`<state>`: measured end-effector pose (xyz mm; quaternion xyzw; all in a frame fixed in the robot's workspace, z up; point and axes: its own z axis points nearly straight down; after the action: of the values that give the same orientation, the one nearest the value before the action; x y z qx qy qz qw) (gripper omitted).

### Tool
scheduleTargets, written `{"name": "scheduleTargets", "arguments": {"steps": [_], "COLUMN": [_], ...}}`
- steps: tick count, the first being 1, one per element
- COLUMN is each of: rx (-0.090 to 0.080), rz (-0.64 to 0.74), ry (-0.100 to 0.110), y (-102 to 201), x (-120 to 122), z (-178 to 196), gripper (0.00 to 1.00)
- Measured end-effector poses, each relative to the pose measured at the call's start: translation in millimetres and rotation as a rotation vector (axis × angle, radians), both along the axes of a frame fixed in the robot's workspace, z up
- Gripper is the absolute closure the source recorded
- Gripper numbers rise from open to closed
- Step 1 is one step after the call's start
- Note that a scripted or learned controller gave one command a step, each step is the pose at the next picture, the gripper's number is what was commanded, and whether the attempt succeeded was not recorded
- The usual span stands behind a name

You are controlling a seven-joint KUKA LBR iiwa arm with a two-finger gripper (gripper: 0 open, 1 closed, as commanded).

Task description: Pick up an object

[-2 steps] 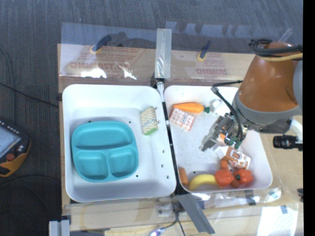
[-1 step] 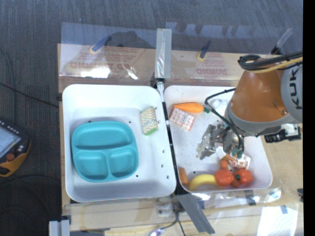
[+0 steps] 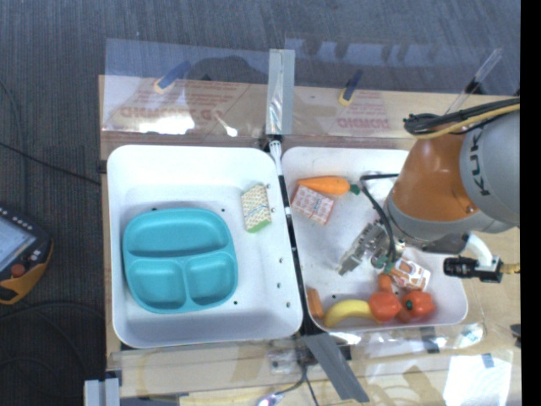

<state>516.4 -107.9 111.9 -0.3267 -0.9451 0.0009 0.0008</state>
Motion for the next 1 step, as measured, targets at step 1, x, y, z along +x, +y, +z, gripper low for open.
{"name": "scheduleTargets", "arguments": {"steps": [1], "rx": [-0.003], "rz": [-0.016], "ry": [-0.006], "y": [-39.8], "x": [143.9], "z": [46.8], "gripper": [1.0]}}
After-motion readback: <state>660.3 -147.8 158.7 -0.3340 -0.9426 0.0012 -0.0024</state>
